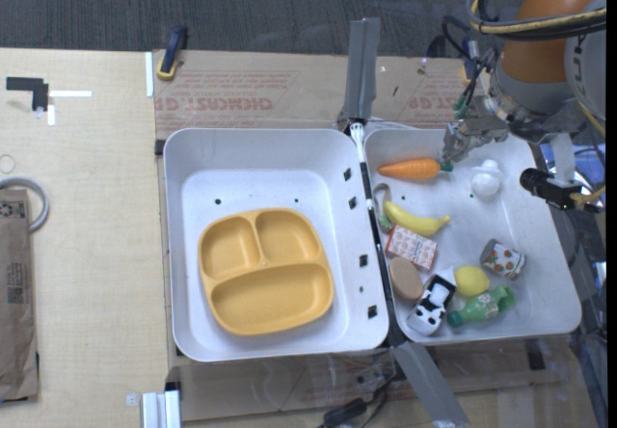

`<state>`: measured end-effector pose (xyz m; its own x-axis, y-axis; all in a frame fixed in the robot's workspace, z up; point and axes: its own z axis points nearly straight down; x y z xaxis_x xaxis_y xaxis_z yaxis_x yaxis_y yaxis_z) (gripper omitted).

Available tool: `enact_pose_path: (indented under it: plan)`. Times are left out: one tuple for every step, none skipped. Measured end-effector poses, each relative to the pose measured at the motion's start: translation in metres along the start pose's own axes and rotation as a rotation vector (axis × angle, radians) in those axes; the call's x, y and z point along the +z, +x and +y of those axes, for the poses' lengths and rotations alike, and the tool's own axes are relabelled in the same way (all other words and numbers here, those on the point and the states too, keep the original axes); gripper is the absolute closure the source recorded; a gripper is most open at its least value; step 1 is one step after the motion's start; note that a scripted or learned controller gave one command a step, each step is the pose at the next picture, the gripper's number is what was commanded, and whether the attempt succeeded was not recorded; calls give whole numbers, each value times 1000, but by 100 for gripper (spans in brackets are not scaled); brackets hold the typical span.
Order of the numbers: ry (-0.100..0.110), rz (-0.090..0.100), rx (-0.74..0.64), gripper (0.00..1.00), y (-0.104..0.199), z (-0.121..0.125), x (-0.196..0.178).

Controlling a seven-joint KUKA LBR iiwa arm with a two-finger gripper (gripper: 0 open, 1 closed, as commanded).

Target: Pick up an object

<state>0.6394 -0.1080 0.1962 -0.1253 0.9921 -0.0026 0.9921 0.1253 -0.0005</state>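
Arm (564,12) enters from the right, wrist over the far corner of the right bin (554,320). Gripper (455,148) hangs low just beside the carrot's green top. Jaws: state can't be read; tips too small and dark vs. the bin wall. Nothing visibly held.

Candidate objs., all in right bin:
- Carrot (410,169): lies flat along the far wall, tip toward the divider. Closest to gripper, so likely target.
- White ball (485,183): just right of carrot, near gripper.
- Banana (415,219): below carrot, near the divider.
- Red box (412,247): touching or just under banana.
- Brown disc (408,278), cow toy (431,306), lemon (471,280), green bottle (480,307), small can (503,260): clustered at the near end, several touching.

Left bin (183,224): yellow plate (267,269), 3 compartments, lies flat in the middle, apart from the walls.

Judgement: approach stage; no lift yet. Carrot sits clear of the cluster, w/ free space on its near side, so it suits a two-finger pinch across its width. Risk: far wall close behind carrot may block one jaw; tapered body may slip or roll. Gripper is at the leafy end, not mid-body, so an off-centre grip could tilt it.

Desk (77,224) carries both bins on cardboard (251,93).
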Motion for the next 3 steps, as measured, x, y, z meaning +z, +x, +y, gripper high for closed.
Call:
enact_pose_path:
  plan:
    - [3,2,532,100,9,-52,105]
    - [3,2,533,0,9,-52,105]
    - [3,2,257,0,64,-129,5]
